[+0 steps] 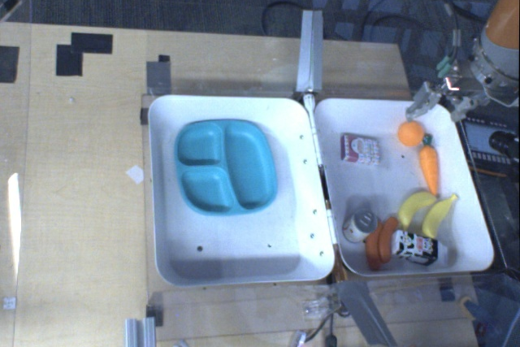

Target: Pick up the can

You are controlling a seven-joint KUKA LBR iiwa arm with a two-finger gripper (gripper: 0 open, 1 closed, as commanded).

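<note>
In the camera view, the gripper [443, 97] hangs over the top right corner of the right bin [475, 256], at the end of the grey arm [500, 53] with its orange band; its two fingers stand a little apart, and nothing sits between them, so it holds nothing. Just below and a bit to the left of the gripper lies a small orange ball [411, 133], close to the fingers but not between them; under that, a carrot [429, 165] points down along the bin. Farther left of the gripper lies a red and white packet [360, 149], flat on the bin floor. The can [358, 225] is well apart from the gripper, down near the bottom left of the same bin; its silver top faces up, and it sits just beside a brown thing [379, 246]. Next to that lies a black and white carton [416, 247] on its side, and two yellow bananas [429, 211] rest just above it. Far to the left of the gripper is the left bin [162, 256]; a blue plate [226, 166] with three sections sits in its middle.
</note>
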